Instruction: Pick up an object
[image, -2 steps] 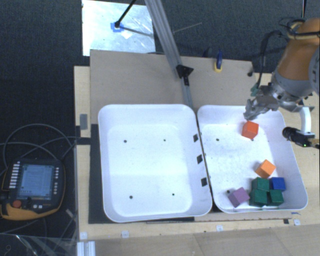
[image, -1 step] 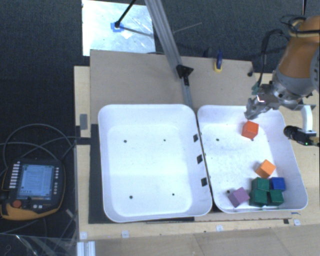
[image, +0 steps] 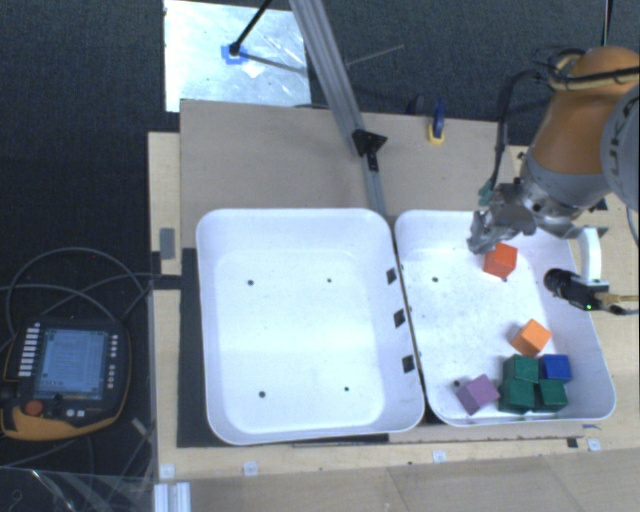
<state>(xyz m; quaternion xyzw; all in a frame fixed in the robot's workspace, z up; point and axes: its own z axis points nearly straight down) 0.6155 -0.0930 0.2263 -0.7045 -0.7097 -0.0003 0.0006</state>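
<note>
The gripper (image: 487, 238) hangs over the back of the right bin (image: 440, 320), and whether it grips anything I cannot tell from this angle. A red-orange block (image: 500, 261) sits just beside it, touching or nearly so (the contact is unclear). Nearer the front lies an orange block (image: 532, 336), then a cluster in the corner: two green blocks (image: 520, 384), a blue block (image: 555, 368) and a purple block (image: 478, 393). The left bin (image: 300, 320) adjoins. A handheld control pendant (image: 65, 375) rests off to the far left.

One fixed high camera, slanting down on both white bins (image: 300, 225), arm (image: 585, 110) from the right.
</note>
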